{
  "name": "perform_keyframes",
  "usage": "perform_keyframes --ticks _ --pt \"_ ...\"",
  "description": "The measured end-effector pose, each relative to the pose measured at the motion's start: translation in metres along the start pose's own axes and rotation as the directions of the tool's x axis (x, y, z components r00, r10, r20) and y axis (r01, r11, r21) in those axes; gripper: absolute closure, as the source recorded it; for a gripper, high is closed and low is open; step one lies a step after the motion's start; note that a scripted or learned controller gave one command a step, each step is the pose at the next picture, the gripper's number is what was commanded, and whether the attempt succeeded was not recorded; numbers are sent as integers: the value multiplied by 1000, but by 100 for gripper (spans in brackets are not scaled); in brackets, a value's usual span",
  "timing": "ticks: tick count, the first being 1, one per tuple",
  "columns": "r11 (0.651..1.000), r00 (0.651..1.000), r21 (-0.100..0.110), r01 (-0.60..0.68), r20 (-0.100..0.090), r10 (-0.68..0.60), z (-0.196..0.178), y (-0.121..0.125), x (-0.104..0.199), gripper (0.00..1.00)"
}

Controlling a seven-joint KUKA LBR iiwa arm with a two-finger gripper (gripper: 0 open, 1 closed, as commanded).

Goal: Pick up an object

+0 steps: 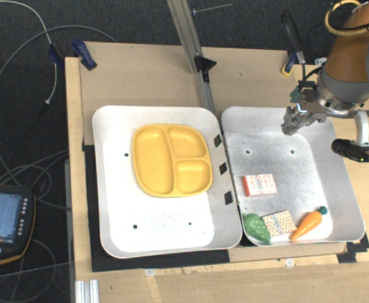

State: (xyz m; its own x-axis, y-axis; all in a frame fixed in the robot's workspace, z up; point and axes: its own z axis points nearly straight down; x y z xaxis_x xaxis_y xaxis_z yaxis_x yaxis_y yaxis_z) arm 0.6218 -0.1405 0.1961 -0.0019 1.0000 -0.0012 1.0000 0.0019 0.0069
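Camera view | tool (291,126) over right bin's (342,188) far edge | finger state perhaps together, cannot tell | carrot (308,223) near corner

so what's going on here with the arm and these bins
The arm's gripper hangs over the far edge of the right bin, with nothing seen between its fingers. The pickable things lie toward that bin's near side: a small orange box, a green vegetable, a packet and a carrot. The left bin holds a yellow divided tray.
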Motion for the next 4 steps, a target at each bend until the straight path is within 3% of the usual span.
perform_keyframes --ticks 1,2,4 --pt "1000 1000 -1 0 1 0 -55 2 0 100" --pt "1000 1000 9 4 -4 -4 -50 -7 51 100" --pt "1000 1000 5 6 -4 -6 -48 -1 169 100"
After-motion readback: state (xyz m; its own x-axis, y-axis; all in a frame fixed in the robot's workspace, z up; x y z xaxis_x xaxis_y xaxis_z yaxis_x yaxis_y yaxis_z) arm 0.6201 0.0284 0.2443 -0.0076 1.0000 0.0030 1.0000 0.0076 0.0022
